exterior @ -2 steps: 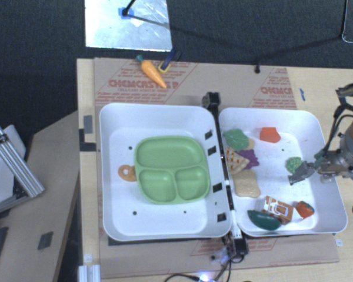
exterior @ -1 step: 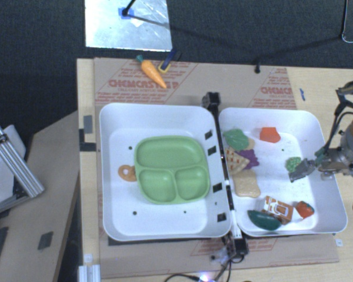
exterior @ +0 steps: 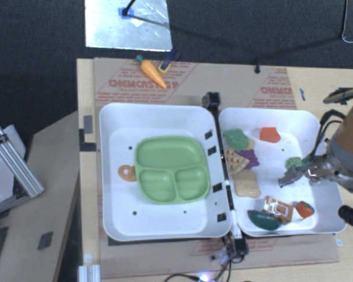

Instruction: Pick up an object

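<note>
Camera view shows the tool [exterior: 289, 178] low in the right bin [exterior: 317, 122], fingers apart, beside a green broccoli piece [exterior: 293, 163].

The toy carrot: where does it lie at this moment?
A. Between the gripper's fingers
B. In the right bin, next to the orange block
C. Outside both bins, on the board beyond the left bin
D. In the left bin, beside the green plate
C: the toy carrot rests on the printed board above the rim of the left bin, outside both bins and far from the gripper, which is over the right bin.
</note>
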